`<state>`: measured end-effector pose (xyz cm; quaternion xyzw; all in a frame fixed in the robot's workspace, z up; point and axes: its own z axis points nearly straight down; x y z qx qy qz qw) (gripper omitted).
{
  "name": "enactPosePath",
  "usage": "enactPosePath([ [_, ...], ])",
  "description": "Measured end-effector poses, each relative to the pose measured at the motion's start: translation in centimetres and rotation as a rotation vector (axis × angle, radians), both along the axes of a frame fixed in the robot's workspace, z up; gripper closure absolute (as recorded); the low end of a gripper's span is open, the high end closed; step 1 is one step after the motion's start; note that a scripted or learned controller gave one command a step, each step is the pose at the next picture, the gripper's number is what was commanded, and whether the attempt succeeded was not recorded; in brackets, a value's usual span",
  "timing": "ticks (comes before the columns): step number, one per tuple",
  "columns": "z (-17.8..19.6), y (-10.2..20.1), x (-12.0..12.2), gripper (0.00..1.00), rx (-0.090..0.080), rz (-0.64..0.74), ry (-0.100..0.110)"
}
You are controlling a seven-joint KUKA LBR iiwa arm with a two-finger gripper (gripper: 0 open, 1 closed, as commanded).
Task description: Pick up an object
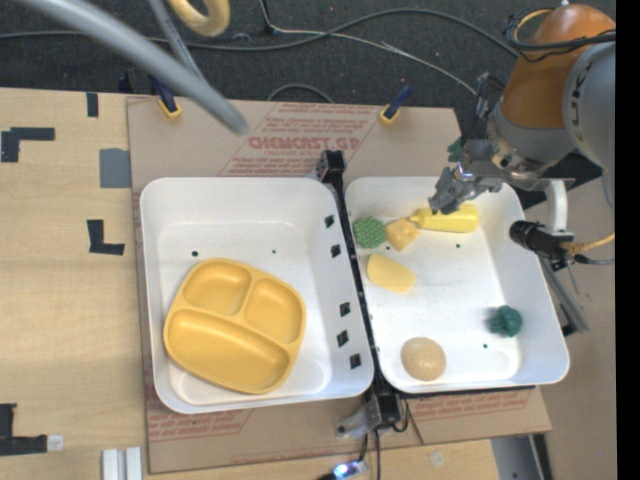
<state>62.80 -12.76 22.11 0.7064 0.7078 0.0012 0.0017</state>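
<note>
The grey arm (560, 68) with its orange band comes in over the far right corner of the bench, bent downward so that the gripper (452, 196) hangs over the far edge of the right bin (530, 368). Its tips sit right at the yellow block (448, 221), a flat bright-yellow bar lying near the bin's far wall; whether the pincer is open or closed on it cannot be told from this angle.

The bench is a brown cardboard sheet (290, 138) with red lettering, clipped at its far edge, laid over a pale wooden top. Dark floor with cables lies beyond it. The two white bins touch along a black divider (345, 268). The left bin (160, 208) carries a yellow compartment plate (235, 323) toward its near side.

In the right bin, just left of the block, a tan chunk (402, 234) touches its end, with a green bumpy ball (369, 232) beside that, near the divider. A pale yellow lump (390, 273) lies just nearer, a beige ball (423, 358) rests by the near edge, and a small teal object (505, 320) sits by the right wall.
</note>
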Motion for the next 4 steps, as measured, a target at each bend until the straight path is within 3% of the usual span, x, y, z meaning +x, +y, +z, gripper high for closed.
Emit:
enactPosePath([
  [2, -0.2, 9.0, 0.9, 1.00, 0.002, 0.004, 0.005],
  [4, -1.2, 20.8, 3.0, 1.00, 0.002, 0.005, 0.005],
])
